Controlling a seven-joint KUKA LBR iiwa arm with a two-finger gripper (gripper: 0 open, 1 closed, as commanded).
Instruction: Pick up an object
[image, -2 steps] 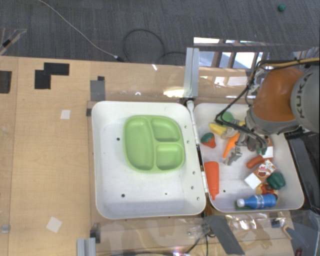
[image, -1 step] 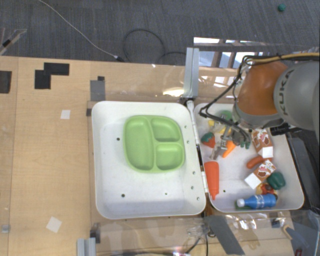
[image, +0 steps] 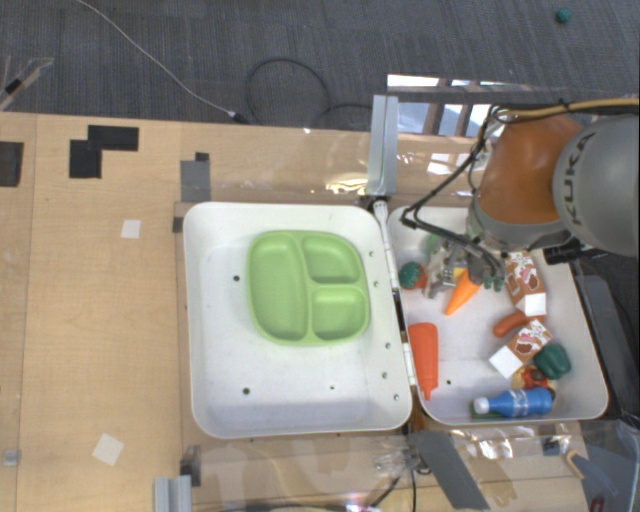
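In the right-hand shallow white bin (image: 592, 395), at its upper end, I see the tool (image: 462, 268) hanging low beneath the grey arm with its orange band (image: 520, 170), black cables looping around it. Whether the tool is spread or pressed together I cannot tell; the wrist and cables hide too much. Just below it lies a small orange cone-shaped toy carrot (image: 460, 293), tilted, and I cannot say if the tool touches it. A small dark green round toy (image: 410, 273) sits just left of the tool, near the bin's wall. A longer orange-red toy carrot (image: 425, 357) lies along the left wall, pointing down. Toward the right side I make out a small red sausage-shaped toy (image: 509, 324), a few little brown-and-white printed cartons (image: 524, 280), a dark green lumpy toy (image: 552, 359), and a blue plastic bottle with a white cap (image: 515, 403) lying on its side at the lower edge. The left-hand white bin (image: 215, 300) holds a light green divided plastic plate (image: 306, 286) with three compartments, on the wooden bench (image: 90, 330).
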